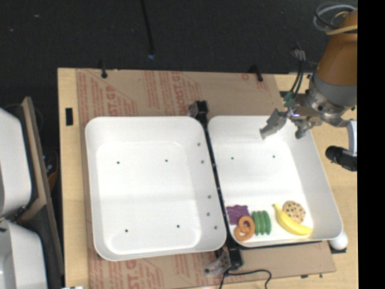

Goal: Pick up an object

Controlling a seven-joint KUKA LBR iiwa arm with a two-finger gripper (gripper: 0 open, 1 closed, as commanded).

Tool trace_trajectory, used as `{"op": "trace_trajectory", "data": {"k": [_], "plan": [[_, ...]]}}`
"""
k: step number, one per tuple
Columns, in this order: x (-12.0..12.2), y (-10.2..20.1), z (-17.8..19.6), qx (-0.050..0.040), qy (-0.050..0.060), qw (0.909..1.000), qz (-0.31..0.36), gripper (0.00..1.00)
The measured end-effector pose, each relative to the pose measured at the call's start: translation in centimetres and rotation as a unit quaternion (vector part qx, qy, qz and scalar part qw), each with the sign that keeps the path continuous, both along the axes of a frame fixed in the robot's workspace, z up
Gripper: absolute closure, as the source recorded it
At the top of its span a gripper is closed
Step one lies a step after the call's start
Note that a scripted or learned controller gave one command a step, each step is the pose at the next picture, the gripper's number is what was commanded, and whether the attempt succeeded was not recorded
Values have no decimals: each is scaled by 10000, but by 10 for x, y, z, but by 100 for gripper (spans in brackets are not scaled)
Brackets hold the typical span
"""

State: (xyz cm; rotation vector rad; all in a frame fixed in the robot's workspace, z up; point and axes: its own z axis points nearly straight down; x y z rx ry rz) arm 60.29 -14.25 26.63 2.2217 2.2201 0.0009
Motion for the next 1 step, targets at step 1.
{"op": "trace_trajectory", "data": {"k": [1], "plan": [[31,113,-69,12,30,10000,44,0]]}}
